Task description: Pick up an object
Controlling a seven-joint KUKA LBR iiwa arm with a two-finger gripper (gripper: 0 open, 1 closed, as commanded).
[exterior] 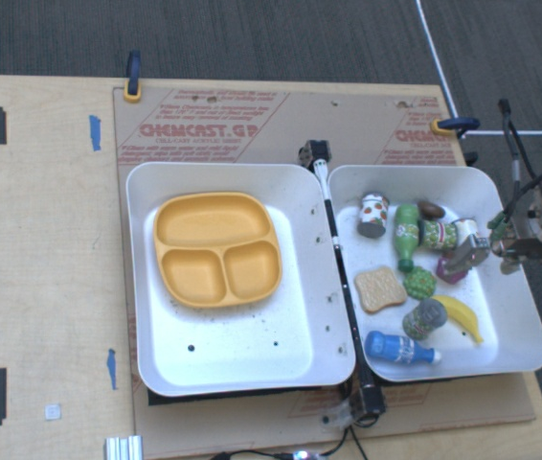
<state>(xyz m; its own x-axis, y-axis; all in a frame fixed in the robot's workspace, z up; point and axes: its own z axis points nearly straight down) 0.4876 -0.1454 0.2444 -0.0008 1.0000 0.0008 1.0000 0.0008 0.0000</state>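
- The left bin [156, 257] held a yellow divided plate [217, 248], lying flat in its upper half.
- The right bin [510, 353] held the small items: a slice of toast [380, 288], a green bottle [406, 236], a blue bottle [400, 348] near the front wall, a banana [462, 316] and a grey lump [425, 318] just beside it.
- The gripper [472, 252] sat low at the right bin's right side, over a purple object [451, 268]; whether it was clamped or apart could not be told.

Gripper [469, 254] low (reaching from right).
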